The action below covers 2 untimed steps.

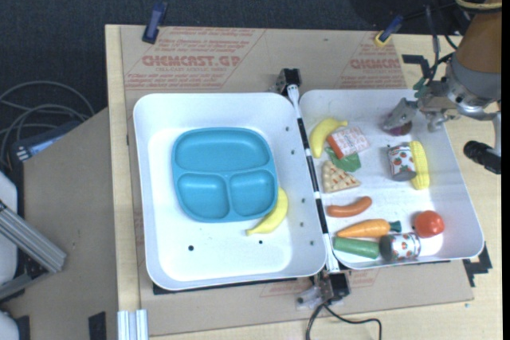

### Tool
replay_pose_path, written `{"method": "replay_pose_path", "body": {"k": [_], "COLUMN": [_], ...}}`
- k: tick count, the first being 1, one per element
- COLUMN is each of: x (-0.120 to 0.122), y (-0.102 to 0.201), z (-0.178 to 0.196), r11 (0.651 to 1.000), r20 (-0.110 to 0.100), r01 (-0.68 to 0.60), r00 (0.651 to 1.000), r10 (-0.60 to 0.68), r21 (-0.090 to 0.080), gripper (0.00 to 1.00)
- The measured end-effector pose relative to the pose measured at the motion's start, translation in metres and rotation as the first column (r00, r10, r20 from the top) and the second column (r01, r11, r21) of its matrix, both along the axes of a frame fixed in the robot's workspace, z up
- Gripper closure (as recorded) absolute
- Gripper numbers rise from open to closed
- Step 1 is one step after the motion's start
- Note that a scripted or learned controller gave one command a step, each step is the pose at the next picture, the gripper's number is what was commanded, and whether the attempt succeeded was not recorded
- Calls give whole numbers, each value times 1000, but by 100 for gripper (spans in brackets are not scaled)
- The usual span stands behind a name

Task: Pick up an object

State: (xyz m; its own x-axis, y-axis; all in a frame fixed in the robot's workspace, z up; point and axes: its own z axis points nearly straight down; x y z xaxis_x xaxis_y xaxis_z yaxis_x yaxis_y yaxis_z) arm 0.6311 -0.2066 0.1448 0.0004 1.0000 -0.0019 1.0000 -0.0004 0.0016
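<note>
Objects for picking lie in the right bin [470, 195]: a banana [321, 134] and a red-and-white carton [348, 142] near its far-left corner, a waffle [338, 177], a sausage [349, 208], a carrot [362, 229], a can [402, 160], a corn cob [420, 164] and a tomato [429, 223]. The gripper [414, 112] hangs over that bin's far-right corner; whether its fingers are spread or closed cannot be told, and nothing visibly sits between them. In the left bin [151, 195], a blue divided plate [224, 173] lies beside a second banana [272, 213].
</note>
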Motion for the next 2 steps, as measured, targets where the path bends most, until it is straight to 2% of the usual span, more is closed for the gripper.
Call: {"method": "replay_pose_path", "body": {"k": [1,2], "x": [-33,17], "y": [8,13], "z": [-41,-60], "r11": [1000,1000], "r20": [15,1], "r01": [-2,-1], "r00": [1000,1000], "r10": [2,1], "r21": [-7,1], "gripper": [0,0]}}
